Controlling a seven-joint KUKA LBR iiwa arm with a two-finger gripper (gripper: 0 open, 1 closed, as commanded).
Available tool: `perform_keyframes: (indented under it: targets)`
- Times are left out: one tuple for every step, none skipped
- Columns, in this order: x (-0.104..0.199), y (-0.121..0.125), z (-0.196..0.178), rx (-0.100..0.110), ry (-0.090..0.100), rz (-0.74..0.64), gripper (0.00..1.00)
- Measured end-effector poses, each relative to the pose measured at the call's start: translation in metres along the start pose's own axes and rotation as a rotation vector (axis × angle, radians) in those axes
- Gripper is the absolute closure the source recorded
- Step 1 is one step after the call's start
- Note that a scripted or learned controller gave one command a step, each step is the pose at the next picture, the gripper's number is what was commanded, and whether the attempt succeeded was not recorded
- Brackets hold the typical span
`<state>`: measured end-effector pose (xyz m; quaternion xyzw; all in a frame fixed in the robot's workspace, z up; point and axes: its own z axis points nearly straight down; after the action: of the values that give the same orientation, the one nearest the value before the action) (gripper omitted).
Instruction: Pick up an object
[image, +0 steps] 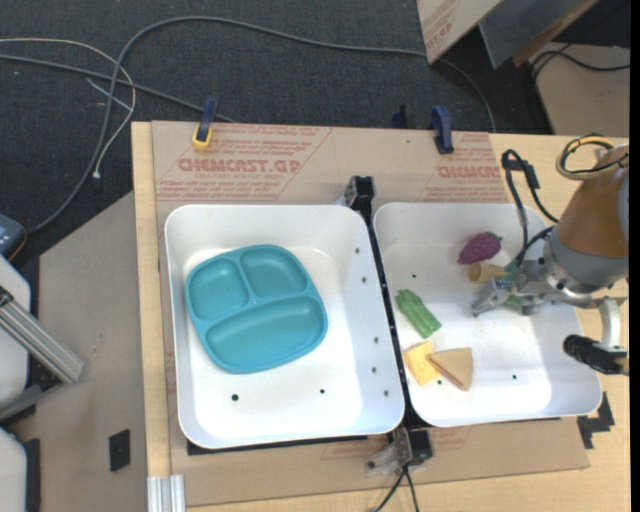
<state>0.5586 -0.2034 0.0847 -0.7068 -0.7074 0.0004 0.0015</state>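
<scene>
The right bin holds a purple grape bunch, a small tan piece, a green pickle-like piece, a yellow cheese block and a tan bread wedge. My gripper hangs low over this bin near its right side. It is just below the tan piece and right of the green piece. Nothing is visibly held in it. The arm's orange band rises behind it.
A teal divided plate lies in the left bin. A black divider clamp sits between the bins at the back. Blue clamps pin the cardboard base. Cables loop at the right edge near the arm.
</scene>
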Motion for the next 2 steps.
perform_keyframes:
  targets:
    - [0.0, 0.0, -0.011, -0.002, 0.0, 0.0, 1.0]
    - [0.0, 0.009, -0.069, -0.005, -0.002, 0.0, 1.0]
